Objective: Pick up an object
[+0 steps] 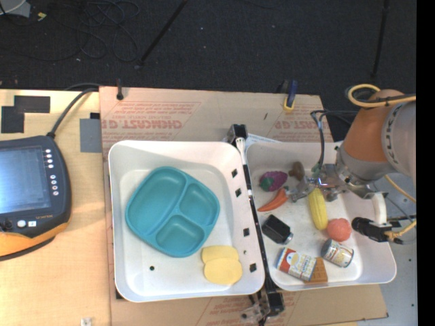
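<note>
Gripper [318,182] low in right bin [380,267], grip state unreadable. Corn [317,209] just below; carrot [273,200], black box [276,228] left. Tomato [338,229], can [337,253] crowd the near edge.

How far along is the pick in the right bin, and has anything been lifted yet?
Done: the grey arm with the orange band has reached into the right white bin, its pincer low beside the yellow corn cob. In hand: nothing visibly gripped; the cob, orange carrot and purple round toy all lie on the bin floor. Left: closing on one object and lifting it.
</note>
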{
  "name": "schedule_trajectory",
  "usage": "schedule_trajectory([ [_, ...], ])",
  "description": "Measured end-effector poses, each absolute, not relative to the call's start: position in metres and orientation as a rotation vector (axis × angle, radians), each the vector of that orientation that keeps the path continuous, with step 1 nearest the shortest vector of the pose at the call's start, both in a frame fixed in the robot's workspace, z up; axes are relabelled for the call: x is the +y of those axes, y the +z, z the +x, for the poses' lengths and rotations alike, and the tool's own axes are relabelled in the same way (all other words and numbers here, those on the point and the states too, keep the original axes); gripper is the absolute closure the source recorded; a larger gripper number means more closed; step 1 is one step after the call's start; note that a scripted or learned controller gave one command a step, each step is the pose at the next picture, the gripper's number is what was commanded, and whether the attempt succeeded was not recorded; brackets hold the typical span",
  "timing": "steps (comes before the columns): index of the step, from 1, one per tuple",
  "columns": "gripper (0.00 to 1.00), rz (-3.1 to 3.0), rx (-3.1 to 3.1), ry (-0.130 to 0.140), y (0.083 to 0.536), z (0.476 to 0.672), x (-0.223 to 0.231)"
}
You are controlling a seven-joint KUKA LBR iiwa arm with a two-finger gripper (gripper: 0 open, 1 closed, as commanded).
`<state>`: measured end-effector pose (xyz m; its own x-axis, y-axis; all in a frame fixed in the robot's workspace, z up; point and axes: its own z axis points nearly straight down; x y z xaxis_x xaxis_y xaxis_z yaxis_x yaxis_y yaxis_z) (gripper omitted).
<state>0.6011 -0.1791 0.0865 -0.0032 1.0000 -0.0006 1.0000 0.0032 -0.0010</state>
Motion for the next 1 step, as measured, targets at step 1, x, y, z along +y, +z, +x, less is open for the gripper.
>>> schedule_trajectory([
  [1, 1.00, -2.215, -2.218, 0.006, 0.0947, 0.5991, -0.1791],
])
